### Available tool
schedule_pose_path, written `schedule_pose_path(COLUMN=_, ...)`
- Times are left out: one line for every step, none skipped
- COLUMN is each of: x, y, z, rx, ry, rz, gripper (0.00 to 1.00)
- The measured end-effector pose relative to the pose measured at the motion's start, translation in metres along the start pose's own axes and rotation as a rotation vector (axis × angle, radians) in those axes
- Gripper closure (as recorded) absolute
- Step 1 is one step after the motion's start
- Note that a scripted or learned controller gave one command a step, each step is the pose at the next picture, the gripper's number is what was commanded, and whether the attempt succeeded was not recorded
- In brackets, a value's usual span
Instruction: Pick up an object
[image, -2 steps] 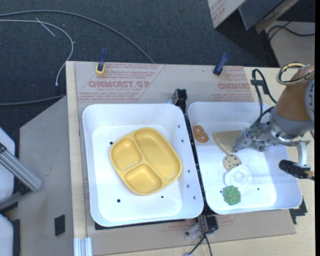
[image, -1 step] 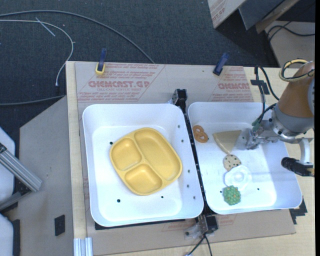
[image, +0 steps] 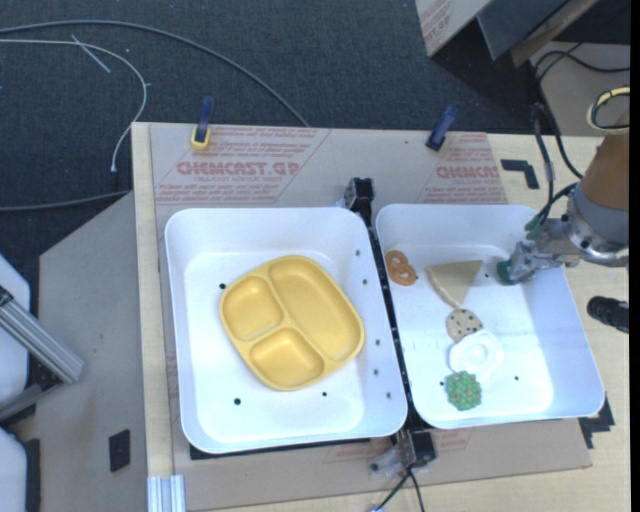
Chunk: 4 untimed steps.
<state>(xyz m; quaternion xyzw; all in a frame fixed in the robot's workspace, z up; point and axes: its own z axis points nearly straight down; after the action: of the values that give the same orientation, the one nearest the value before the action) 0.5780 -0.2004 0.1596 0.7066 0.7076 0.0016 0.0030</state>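
Observation:
In the right bin (image: 570, 330) lie a brown pretzel (image: 401, 268), a pale yellow cheese wedge (image: 455, 281), a speckled round cookie (image: 462, 323), a white fried-egg piece (image: 475, 353) and a green broccoli floret (image: 463, 391). My gripper (image: 513, 268) is down in the back of this bin, just right of the cheese wedge's corner. Nothing is visibly held in it. The arm's grey wrist and orange band (image: 606, 190) reach in from the right edge.
The left bin (image: 190, 300) holds a yellow three-compartment plate (image: 290, 320). Blue clamps (image: 204, 124) (image: 441, 128) pin the board at the back. Cables run behind the right bin near the arm.

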Motion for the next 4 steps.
schedule_pose_path(x=-0.009, y=0.002, z=-0.05, rx=0.0, ry=-0.001, rz=0.0, gripper=1.0)
schedule_pose_path(x=-0.01, y=0.003, z=-0.082, rx=0.0, ry=0.0, rz=0.0, gripper=1.0)
schedule_pose_path(x=0.05, y=0.015, z=-0.088, rx=0.002, ry=0.003, rz=-0.006, gripper=1.0)
schedule_pose_path(x=0.112, y=0.021, z=-0.078, rx=0.009, ry=0.006, rz=-0.006, gripper=1.0)
